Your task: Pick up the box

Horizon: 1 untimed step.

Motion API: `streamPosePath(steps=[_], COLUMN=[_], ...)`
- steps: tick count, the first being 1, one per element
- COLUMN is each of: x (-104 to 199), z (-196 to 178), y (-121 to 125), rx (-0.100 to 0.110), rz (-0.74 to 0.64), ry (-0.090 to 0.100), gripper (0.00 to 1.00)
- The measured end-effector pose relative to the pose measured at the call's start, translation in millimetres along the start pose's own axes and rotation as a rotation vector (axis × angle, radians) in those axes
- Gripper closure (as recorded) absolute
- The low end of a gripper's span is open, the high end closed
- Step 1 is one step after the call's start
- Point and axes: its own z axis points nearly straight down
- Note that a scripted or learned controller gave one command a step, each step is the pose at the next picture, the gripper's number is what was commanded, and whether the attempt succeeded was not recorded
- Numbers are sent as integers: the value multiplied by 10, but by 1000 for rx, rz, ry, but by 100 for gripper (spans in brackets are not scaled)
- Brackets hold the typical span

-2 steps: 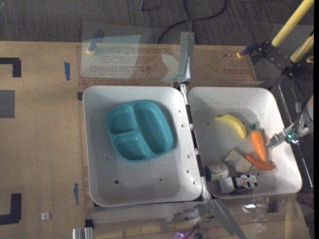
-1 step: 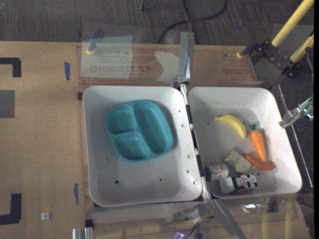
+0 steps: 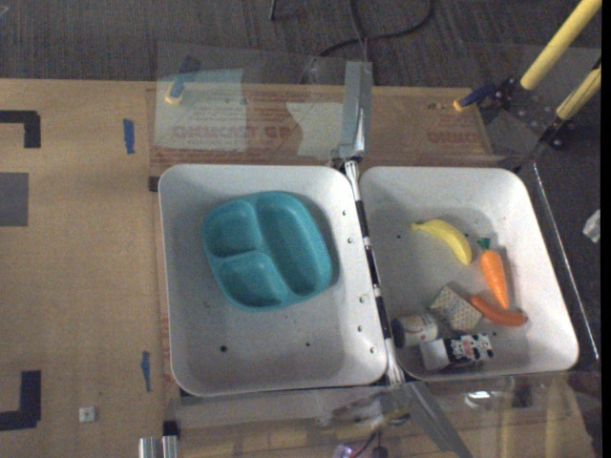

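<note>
In the right bin (image 3: 535,208), a carton (image 3: 460,350) and cup (image 3: 415,329) lie along the near edge; the box (image 3: 453,305), I judge, lies just behind, crowded by a carrot (image 3: 496,311), seemingly dumped loose; banana (image 3: 445,238) farther back; I cannot tell the pincer's state.

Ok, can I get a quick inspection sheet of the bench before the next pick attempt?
Surface: brown bench bearing two shallow white bins side by side.
Job's things: small black-and-white carton box, lying at right bin's near edge.
Clutter: yellow banana, two orange carrots, small patterned block, small white cup; teal divided plate in left bin.
Claw: nothing seen.
Cables: black loop on floor behind.
Surroundings: grey carpet; yellow poles top right.
</note>
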Motion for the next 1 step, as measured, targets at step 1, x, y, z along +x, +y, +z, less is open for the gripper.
streamPosePath(steps=[1], x=[-22], z=[-705], y=[134], rx=[-2], rz=[-597], ry=[-3], gripper=[100])
